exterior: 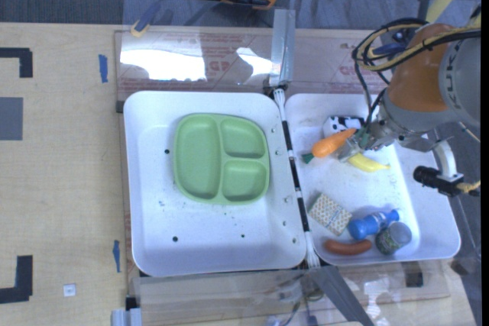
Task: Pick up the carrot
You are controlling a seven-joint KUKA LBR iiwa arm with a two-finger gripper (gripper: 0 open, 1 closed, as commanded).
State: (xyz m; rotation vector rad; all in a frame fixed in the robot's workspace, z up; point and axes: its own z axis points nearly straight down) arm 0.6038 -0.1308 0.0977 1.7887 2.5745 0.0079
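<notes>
- The bench (61, 164) is pale wood, with black corner marks and bits of blue tape on its left part.
- The left bin (153, 240) is a shallow white tray with a few dark specks on its floor.
- The right bin (435, 217) lies just beside it, the two touching along a middle seam.
- The arm (435, 80) comes in from the right, grey with an orange band, cables looped above it, and reaches over the upper part of the right bin.
- A green divided plate (221, 158) sits in the middle of the left bin, with three compartments.
- The gripper (365, 140) hangs at the right end of the carrot; whether its fingers are spread or closed, and whether they hold anything, I cannot tell.
- The carrot (330, 145) lies in the upper left part of the right bin, orange, with its green end pointing toward the seam.
- A blue bottle (370, 224) lies on its side near the bin's lower edge.
- A patterned cracker-like square (330, 212) rests just left of the bottle.
- A red sausage (348, 246) lies below the bottle.
- A yellow banana-like piece (368, 163) lies just below the gripper.
- A black and white toy (340, 123) sits above the carrot.
- A dark round lump (393, 239) touches the bottle's right end.
</notes>
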